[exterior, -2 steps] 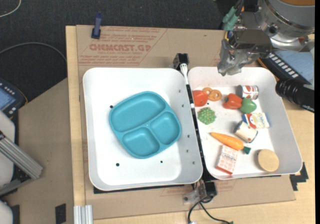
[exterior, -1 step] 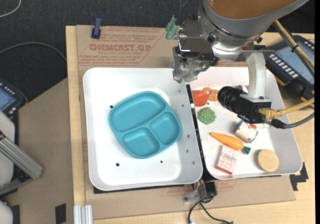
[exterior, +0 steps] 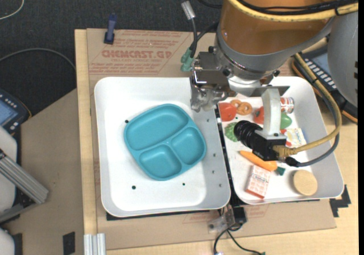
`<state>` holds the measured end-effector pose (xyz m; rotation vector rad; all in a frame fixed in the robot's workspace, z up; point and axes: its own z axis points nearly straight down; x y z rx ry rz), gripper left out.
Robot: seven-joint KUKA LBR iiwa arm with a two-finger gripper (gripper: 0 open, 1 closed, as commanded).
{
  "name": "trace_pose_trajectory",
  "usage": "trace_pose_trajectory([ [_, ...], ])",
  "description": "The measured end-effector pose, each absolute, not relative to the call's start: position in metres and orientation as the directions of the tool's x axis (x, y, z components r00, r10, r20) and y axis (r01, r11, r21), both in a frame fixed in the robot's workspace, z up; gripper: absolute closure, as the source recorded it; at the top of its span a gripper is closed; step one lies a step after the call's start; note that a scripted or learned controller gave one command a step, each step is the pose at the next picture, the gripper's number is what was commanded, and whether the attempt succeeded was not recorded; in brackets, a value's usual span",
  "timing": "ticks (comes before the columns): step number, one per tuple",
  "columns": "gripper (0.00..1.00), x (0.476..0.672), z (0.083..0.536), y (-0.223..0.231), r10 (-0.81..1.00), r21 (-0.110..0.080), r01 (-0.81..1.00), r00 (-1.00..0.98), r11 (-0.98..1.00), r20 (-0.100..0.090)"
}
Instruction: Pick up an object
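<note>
Left bin: a teal plastic plate with three compartments (exterior: 164,141), lying flat, turned at a slant, near the bin's middle.

Right bin: a clutter of small things. An orange toy carrot (exterior: 259,160) lies slantwise. Just near of it, a red-and-white small carton (exterior: 259,182) lies flat. A round tan disc (exterior: 303,182) sits in the near right corner. At the far end lie a red toy piece (exterior: 227,111) and a green toy piece (exterior: 230,132).
</note>
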<state>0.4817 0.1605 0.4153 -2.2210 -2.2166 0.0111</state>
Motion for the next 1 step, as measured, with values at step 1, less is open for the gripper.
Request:
trace_pose_trajectory([
  [1,1.0,0.4783,0.3365,0.0681,1.0,-0.009,1.0,0.008,-0.008,-0.002],
])
